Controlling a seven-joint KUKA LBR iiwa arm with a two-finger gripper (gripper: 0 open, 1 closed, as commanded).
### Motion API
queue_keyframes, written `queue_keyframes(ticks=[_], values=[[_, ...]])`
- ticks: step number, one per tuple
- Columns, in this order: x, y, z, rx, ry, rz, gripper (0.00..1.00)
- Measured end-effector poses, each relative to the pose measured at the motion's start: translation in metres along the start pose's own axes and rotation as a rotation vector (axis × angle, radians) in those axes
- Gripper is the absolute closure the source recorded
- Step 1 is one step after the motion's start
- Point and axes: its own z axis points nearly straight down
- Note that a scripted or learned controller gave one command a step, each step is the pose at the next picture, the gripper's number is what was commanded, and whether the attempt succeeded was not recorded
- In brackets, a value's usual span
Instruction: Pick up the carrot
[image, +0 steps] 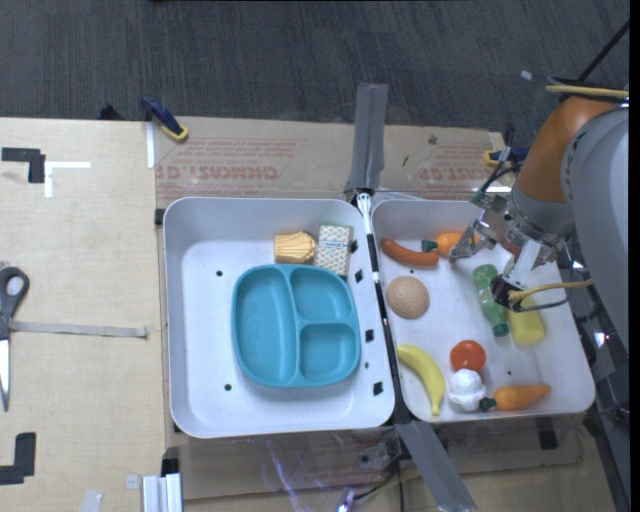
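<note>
Hovering over right bin (575, 395) far side, gripper (468, 246) angled down near small orange piece (449, 241); finger state: cannot tell, wrist blocks view. Nothing visibly pinched. Carrot (520, 397) lies flat at bin's near edge, beside white toy (465, 388), well apart from gripper. Green bottle (490, 298), tomato (467, 354) sit between. Judgement: approach not aligned with carrot yet.

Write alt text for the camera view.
The arm's end effector hovers over the right bin, which holds a carrot, banana, tomato and other toy food. The left bin holds a blue divided plate.
</note>
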Motion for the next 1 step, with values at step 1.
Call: queue_keyframes(ticks=[1], values=[[0.0236,0.0060,0.0044,0.031,-0.013,0.401,0.00]])
